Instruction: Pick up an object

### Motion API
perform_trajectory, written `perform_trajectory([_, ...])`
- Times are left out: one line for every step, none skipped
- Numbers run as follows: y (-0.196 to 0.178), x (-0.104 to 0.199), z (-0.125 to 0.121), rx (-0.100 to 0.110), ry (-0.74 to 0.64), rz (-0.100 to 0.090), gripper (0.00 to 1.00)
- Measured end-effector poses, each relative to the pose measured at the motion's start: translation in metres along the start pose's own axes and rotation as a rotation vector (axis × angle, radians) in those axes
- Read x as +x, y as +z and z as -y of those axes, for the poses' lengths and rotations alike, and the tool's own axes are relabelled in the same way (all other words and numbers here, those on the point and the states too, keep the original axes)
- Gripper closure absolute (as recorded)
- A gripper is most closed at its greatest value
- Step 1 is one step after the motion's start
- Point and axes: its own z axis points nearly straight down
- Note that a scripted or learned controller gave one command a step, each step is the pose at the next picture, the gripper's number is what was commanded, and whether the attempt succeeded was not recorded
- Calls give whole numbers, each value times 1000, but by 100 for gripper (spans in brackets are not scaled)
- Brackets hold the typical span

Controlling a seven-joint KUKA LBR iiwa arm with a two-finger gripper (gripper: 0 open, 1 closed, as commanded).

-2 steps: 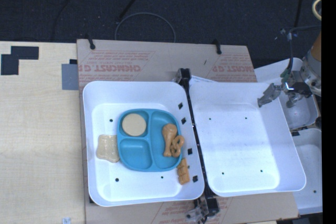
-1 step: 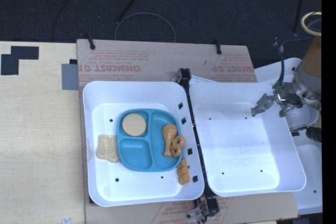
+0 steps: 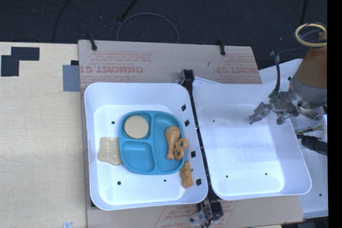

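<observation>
Dark carpet crossed by cables is seen behind the desk [image 3: 37, 115], on which two shallow white bins are set side by side on a cardboard sheet [image 3: 160, 64]. The tool [image 3: 271, 113] is seen over the upper right part of the right bin [image 3: 251, 189], with nothing between its fingers; one finger reaches left toward the bin's middle, but whether the jaws are set wide or narrow cannot be told from this slant. All candidate objects are found in the left bin [image 3: 101, 189], well apart from the tool. A blue divided plate [image 3: 143, 160] is placed at its centre, with a round tan disc [image 3: 135, 126] in the upper left compartment and a knobbly tan figure [image 3: 175, 142] in the right compartment, its long axis running roughly from the far side to the near side. A pale flat piece [image 3: 109, 150] touches the plate's left rim, and a small brown piece [image 3: 186, 174] lies just off its lower right rim, also lengthwise near to far. The approach step is judged not yet begun; a traverse leftward across the divider [image 3: 195, 131] would be called for, then a descent with the fingers set across the chosen object's narrow width.
</observation>
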Motion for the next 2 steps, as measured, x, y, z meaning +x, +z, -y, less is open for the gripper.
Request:
perform_trajectory([63,0,-3,1,1,-1,0])
perform_trajectory([50,-1,-3,-1,2,0,100])
